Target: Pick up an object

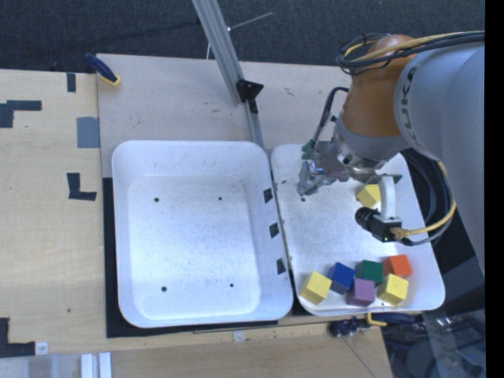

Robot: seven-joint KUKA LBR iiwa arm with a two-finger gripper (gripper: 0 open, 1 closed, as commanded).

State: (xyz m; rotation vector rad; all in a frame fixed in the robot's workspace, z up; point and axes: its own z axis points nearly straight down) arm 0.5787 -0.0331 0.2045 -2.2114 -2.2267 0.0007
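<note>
Blocks [358, 282] cluster tight at the right bin's [315, 227] near edge; your gripper [309, 181], grip state unreadable, may nudge neighbours.

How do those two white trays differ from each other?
The left tray looks wider, while the right tray looks narrower. The left tray shows only a bare speckled floor, while the right tray holds colored blocks: yellow, blue, purple, green and orange near its front edge. The claw hangs over the right tray, not the left. Both are shallow, white and round-cornered.
</note>
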